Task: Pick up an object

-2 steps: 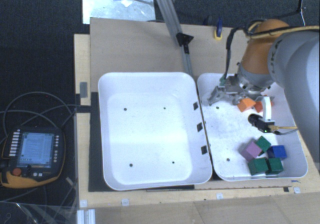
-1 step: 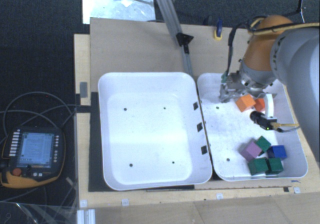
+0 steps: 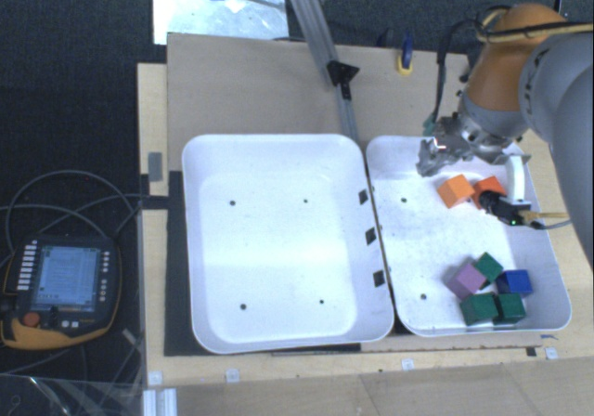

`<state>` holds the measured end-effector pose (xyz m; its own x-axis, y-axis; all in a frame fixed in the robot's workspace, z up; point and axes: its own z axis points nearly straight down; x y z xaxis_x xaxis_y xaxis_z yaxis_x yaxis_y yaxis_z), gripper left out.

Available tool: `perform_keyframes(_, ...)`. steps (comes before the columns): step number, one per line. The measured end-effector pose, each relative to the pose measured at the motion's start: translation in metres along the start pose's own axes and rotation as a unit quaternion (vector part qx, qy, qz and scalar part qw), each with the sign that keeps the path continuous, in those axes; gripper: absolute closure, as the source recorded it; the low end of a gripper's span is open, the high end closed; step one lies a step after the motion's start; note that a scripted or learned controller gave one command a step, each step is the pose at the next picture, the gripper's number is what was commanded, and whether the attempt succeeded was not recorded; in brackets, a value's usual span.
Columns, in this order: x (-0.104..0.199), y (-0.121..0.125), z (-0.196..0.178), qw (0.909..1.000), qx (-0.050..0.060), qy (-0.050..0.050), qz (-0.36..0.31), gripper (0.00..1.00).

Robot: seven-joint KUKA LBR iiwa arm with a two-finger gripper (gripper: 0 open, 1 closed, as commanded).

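Observation:
My gripper (image 3: 432, 162) hangs over the far part of the right bin (image 3: 408, 247), near its back left corner. An orange block (image 3: 455, 190) lies just to the right of it and a little nearer, apart from the gripper. A second, redder orange block (image 3: 489, 186) sits beside that one, partly hidden by the wrist hardware. Nothing shows between the gripper's tips.
A cluster sits in the right bin's near right corner: a purple block (image 3: 464, 279), a green block (image 3: 489, 266), a blue block (image 3: 513, 281) and two dark green blocks (image 3: 478, 309). The left bin (image 3: 200, 219) lies alongside. A metal pole (image 3: 316, 24) slants behind the bins.

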<state>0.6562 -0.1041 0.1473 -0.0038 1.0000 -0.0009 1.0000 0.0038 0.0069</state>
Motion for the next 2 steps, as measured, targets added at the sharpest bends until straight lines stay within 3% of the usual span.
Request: perform_keyframes(2, 0.009, 0.007, -0.105, 1.0000, -0.001, 0.000, -0.001, 1.00)
